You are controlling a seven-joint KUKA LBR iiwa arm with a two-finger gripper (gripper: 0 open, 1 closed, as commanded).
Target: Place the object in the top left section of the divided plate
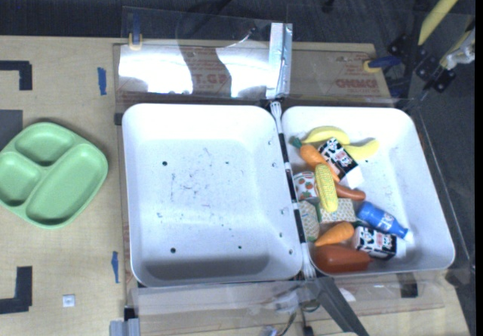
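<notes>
The pale green 3-section plastic divided plate (51,174) waits at the table's left edge, well apart from the toy food pile (339,195) heaped in the right white bin (426,198), so nothing has been delivered yet.

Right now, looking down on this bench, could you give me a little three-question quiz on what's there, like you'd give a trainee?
1. True or false: the green divided plate sits inside the left bin.
2. Which bin holds the toy food? A) the left bin B) the right bin C) both
3. Fill in: the yellow corn cob lies just below the ______, the curved yellow fruit at the top of the pile.

Key: 1. False; the plate rests on the wooden bench, left of both bins. 2. B. 3. banana.
</notes>
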